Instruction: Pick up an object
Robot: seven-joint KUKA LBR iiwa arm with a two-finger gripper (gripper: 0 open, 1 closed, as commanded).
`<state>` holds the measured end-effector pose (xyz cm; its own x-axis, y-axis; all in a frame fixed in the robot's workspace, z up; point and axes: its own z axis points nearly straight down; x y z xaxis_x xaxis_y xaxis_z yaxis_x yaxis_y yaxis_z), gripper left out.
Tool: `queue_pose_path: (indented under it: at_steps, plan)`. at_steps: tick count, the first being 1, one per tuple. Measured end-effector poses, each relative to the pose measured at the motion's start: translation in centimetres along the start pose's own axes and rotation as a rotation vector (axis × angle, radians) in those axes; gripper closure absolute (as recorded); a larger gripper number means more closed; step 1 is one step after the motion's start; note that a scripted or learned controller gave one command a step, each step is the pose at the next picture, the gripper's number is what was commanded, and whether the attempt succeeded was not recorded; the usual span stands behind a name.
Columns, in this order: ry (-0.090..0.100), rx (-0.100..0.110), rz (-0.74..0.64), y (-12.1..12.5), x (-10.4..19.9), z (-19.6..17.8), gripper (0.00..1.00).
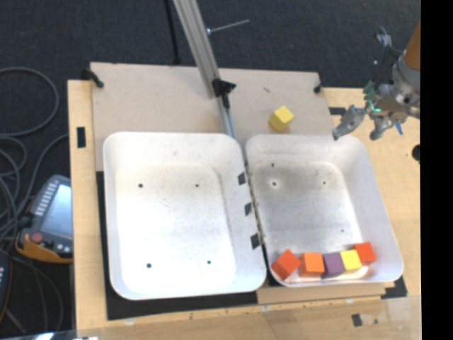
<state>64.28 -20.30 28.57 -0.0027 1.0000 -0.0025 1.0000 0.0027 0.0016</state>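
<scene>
Bearing two white bins [177, 144], tan bench [297, 94] — dark carpet [85, 20] around; tool [364, 122] spread.

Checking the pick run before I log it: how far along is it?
Done: nothing yet; five blocks sit in a row along the right bin's near wall, and a yellow cube lies on the board behind the bins. In hand: nothing; the gripper is past the bin's far right corner, fingers spread with nothing between. Left: the whole reach, grasp and lift.
</scene>
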Motion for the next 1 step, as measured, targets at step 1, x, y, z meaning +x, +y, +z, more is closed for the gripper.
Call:
queue_pose_path:
  at_steps: [1]
  plan:
    - [0.003,-0.002,-0.006,0.13,7.23,-2.3,0.0]
